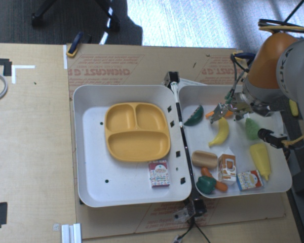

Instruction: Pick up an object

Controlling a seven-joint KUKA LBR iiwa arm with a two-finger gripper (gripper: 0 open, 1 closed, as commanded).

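Right bin [289, 186], upper centre-right of frame: tool [227, 110] low over the upper part — grip state cannot be told — with banana [220, 133] just below and left, its long axis running steeply down-left, tip nearest the tool.

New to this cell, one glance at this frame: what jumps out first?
The yellow divided plate in the middle of the left bin, with a small carton just below it. Next, the arm's orange band at the right, the gripper low over the right bin beside the banana. That bin is crowded with toy food.
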